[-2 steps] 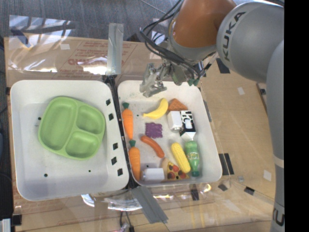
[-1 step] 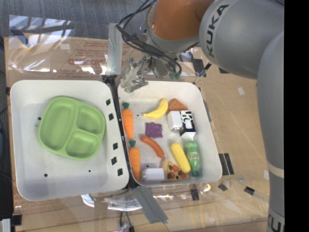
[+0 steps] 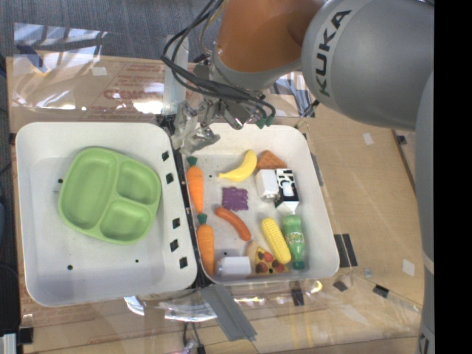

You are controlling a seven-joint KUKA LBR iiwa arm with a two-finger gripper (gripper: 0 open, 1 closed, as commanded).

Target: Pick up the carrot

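Observation:
Two orange carrots with green tops lie along the left wall of the right bin (image 3: 318,198). The upper carrot (image 3: 195,187) points up and down, and the lower carrot (image 3: 206,248) lies near the front left corner. My gripper (image 3: 195,133) hangs over the bin's back left corner, just above the upper carrot's green top and apart from it. The big grey and orange arm fills the view behind it.
The right bin also holds a banana (image 3: 240,168), purple grapes (image 3: 234,198), a red sausage (image 3: 233,223), corn (image 3: 275,240), a green bottle (image 3: 293,238), a small carton (image 3: 285,185) and a white box (image 3: 234,265). A green divided plate (image 3: 110,194) lies in the left bin (image 3: 37,271).

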